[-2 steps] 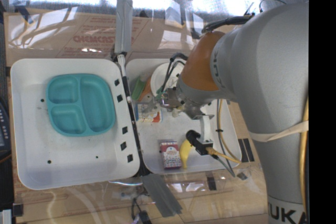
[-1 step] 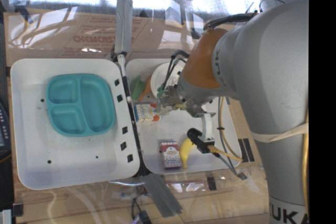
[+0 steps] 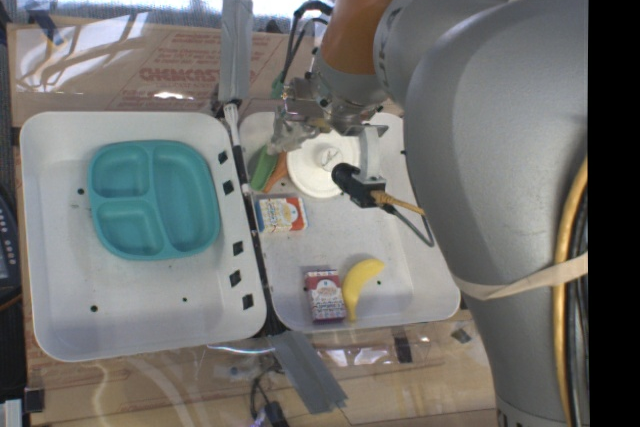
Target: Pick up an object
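Camera view: left bin [image 3: 60,315] holds a teal divided plate [image 3: 153,198]. Right bin [image 3: 420,300] holds a white round dish [image 3: 322,167], a green and orange item [image 3: 266,169] by the divider, a small white carton [image 3: 281,214], a red box [image 3: 323,295] and a banana [image 3: 360,284] just beside it. Gripper [image 3: 296,125] hangs over the bin's far end, above the green item and the dish. Jaw state: cannot tell, possibly hidden by the wrist. Nothing seen between the fingers.

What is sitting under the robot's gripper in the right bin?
Below the gripper lie a white round plate and a green and orange vegetable. The arm covers the bin's far right part.
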Controlling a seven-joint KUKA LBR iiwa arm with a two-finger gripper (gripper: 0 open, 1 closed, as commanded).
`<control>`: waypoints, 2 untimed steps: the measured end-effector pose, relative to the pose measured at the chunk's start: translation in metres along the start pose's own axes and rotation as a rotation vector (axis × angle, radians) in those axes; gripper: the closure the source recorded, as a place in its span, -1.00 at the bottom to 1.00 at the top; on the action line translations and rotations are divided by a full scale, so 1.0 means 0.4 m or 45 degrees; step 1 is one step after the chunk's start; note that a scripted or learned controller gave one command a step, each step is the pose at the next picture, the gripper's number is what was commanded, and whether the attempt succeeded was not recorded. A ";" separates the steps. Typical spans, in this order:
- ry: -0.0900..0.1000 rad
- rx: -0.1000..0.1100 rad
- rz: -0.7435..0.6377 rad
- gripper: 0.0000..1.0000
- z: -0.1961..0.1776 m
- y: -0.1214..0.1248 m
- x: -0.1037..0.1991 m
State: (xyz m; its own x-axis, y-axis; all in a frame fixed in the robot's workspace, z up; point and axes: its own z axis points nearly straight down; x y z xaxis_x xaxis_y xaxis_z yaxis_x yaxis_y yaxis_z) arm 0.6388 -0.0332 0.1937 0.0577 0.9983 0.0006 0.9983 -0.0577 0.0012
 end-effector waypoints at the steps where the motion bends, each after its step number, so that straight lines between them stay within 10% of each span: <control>1: -0.002 0.003 -0.048 1.00 0.005 0.040 -0.044; 2: 0.001 0.007 -0.515 1.00 0.005 0.049 -0.077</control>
State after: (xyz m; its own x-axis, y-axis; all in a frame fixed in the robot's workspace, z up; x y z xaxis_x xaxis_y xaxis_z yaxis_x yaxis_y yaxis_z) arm 0.6566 -0.0650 0.1916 -0.3395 0.9406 0.0016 0.9406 0.3395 -0.0036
